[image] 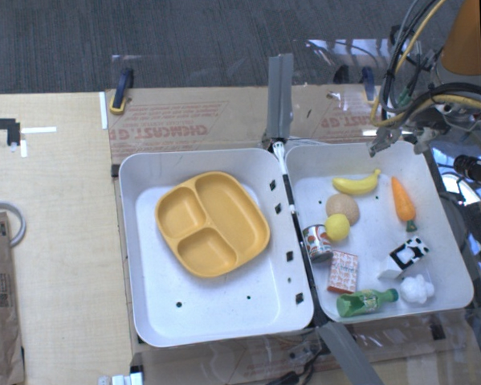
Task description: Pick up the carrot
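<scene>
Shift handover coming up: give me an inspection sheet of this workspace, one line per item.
Surface: two white bins side by side; left bin, right bin, on a bench.
Job's things: carrot lies in the right bin near its right wall, untouched.
Clutter: right bin also holds a banana, lemon, small can, green bottle and a red packet; yellow divided plate in the left bin.
Claw: claw at the right bin's top right corner, above the carrot; state unclear.
Cables: yellow and black hoses loop at top right.
Surroundings: brown paper bag at left; cardboard sheet behind the bins.
</scene>
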`<move>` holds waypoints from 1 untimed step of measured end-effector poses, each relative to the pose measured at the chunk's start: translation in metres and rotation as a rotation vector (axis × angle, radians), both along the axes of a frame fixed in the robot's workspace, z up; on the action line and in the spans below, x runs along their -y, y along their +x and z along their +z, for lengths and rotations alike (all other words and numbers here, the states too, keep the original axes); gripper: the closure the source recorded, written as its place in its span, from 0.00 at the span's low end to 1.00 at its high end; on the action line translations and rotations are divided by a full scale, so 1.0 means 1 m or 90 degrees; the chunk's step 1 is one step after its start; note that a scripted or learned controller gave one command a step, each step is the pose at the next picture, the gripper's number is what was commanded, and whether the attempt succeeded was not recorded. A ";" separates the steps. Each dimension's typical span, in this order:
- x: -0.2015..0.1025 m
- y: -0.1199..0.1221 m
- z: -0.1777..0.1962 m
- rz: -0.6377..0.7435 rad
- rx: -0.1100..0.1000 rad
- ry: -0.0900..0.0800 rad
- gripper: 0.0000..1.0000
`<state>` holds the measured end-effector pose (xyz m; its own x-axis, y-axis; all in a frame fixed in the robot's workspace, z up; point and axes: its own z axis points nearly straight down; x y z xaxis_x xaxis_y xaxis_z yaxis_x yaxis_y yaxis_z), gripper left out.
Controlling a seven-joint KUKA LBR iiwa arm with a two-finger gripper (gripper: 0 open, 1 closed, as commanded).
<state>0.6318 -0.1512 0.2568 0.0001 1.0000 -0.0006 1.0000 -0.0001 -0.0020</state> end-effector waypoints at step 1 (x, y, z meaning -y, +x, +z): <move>0.061 -0.020 -0.016 -0.094 0.000 -0.001 0.00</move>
<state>0.6120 -0.2123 0.2408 0.1465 0.9892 -0.0022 0.9892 -0.1465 -0.0022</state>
